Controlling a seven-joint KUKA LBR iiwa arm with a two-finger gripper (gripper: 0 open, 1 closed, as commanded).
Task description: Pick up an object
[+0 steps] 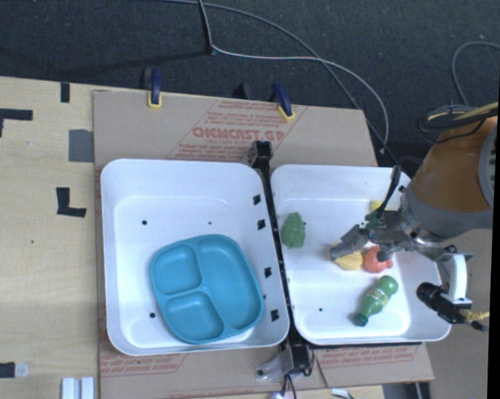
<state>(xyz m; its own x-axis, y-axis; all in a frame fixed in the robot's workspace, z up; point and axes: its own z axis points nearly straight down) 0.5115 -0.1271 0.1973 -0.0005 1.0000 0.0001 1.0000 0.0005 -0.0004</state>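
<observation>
The right bin (317, 189) holds a green lumpy toy (293, 229) near its left wall, a green bottle (375, 300) lying near the front right, and a yellow piece (347, 260) beside an orange-red piece (373, 259) in the middle right. My gripper (357, 243) hangs low over the yellow and orange-red pieces, its dark fingers pointing left and down. The arm's orange band (450, 174) sits above the bin's right edge. A further yellow bit (374, 207) peeks out behind the wrist.
A blue divided plate (205, 288) lies in the left bin (134, 198). Cardboard (220, 127) underlies both bins, held by two clamps at the back. A black cable (265, 38) runs across the dark floor behind.
</observation>
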